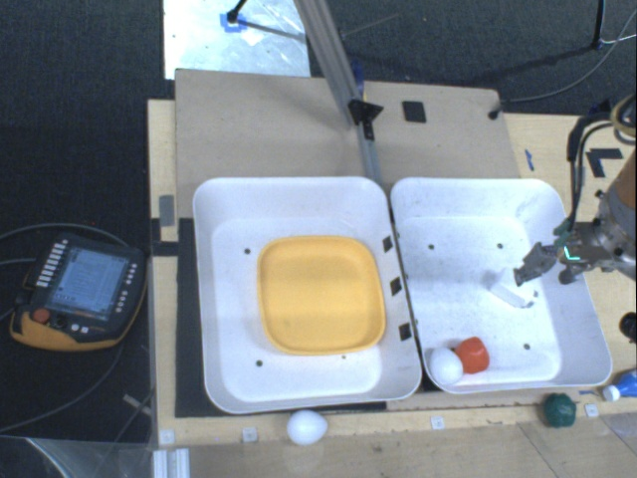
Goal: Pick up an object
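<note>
- Candidate objects lie in the right bin [557,207], all toward its near side: a small white flat piece [509,295] mid-floor, an orange cylinder [473,356] near the front wall, and a white ball [445,366] touching the orange cylinder on its left.
- The gripper [532,267] sits over the right half of the right bin, reaching in from the right edge; its dark fingertips end just above and to the right of the white flat piece.
- Nothing is seen between the gripper's fingers; cannot tell from this angle how wide they stand.
- The orange cylinder and white ball lie well apart from the gripper, toward the bin's front-left corner, close against the wall there.
- White flat piece: pale, low contrast against the bin floor, shape hard to resolve.
- The left bin [219,217] holds a yellow square plate [320,293], roughly centred.
- Dark clips [396,287] sit along the seam between the two bins.
- On the worktop [438,147] in front of the bins: a white egg-shaped object [307,427] by the left bin, a dark green ball [559,409] by the right bin's front-right corner.
- A teach pendant [76,291] lies on the dark floor to the left.
</note>
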`<action>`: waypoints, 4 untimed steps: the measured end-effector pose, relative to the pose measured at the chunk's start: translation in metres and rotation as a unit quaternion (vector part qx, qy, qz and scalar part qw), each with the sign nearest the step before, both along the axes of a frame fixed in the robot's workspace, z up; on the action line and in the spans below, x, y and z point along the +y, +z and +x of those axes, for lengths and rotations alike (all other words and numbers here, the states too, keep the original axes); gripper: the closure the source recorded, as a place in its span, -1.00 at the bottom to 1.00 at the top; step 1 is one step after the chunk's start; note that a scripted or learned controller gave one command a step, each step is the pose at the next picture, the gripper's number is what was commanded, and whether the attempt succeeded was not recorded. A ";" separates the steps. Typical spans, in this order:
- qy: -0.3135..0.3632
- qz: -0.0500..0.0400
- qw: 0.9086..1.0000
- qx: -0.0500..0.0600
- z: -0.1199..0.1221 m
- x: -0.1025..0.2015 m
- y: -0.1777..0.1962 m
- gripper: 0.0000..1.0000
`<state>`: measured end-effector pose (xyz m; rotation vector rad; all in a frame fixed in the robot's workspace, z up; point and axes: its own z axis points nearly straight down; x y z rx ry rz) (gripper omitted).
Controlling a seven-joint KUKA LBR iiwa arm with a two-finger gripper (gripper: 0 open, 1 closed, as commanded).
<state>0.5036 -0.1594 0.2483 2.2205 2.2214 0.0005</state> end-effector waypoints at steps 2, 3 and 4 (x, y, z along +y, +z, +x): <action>0.000 0.000 1.000 0.001 0.001 -0.001 -0.041 -1.00; 0.000 0.000 1.000 0.002 -0.005 -0.003 -0.085 -1.00; 0.000 0.001 1.000 0.003 -0.011 -0.002 -0.146 -1.00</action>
